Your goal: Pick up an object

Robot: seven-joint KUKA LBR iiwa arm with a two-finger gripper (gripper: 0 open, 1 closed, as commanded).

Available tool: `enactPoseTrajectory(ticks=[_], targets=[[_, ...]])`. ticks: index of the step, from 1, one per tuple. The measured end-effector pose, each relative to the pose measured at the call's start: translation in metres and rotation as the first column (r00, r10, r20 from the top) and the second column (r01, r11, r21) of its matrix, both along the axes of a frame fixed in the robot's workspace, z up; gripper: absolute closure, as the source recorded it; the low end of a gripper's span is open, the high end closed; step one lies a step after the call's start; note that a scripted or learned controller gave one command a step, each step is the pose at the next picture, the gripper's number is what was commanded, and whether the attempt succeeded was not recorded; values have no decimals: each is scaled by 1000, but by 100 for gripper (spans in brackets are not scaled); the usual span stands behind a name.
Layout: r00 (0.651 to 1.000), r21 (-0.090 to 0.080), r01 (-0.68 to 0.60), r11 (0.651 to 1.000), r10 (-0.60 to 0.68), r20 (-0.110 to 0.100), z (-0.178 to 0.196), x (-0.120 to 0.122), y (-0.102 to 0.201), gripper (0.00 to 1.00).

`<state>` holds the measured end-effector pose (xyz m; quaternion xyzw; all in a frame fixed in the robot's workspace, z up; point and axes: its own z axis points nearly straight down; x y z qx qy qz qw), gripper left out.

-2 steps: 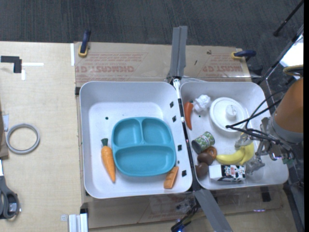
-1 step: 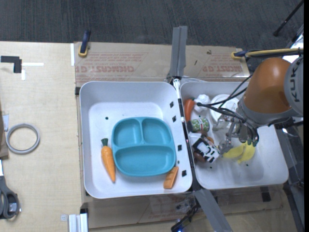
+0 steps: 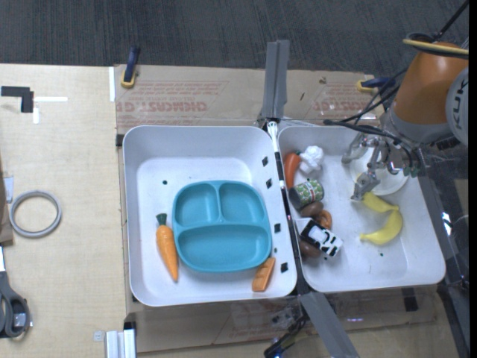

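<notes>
The metal two-finger end effector [image 3: 370, 171] hovers with fingers spread and nothing between them just above the curved yellow banana [image 3: 383, 218] in the right white bin [image 3: 426, 274], so a descent and closing seem next.

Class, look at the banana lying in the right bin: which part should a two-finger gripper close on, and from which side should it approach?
Probably the middle of the banana, from straight above. It lies flat and apart from the other things, so fingers can close across its narrow curved body.

Bench [image 3: 59, 148] bears cardboard sheet [image 3: 186, 99], two white bins [image 3: 134, 222], tape roll [image 3: 33, 213].
</notes>
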<state>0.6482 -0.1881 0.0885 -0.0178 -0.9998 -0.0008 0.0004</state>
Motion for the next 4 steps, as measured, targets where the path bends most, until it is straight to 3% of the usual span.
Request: enactPoseTrajectory(ticks=[1, 2, 3, 4], targets=[[999, 1, 44, 999, -44, -1, 0, -49, -20, 0], [999, 1, 40, 999, -40, -1, 0, -72, -10, 0], [999, 1, 40, 999, -40, -3, 6, -71, -9, 100], [999, 1, 40, 999, -40, -3, 6, -71, -9, 0]])
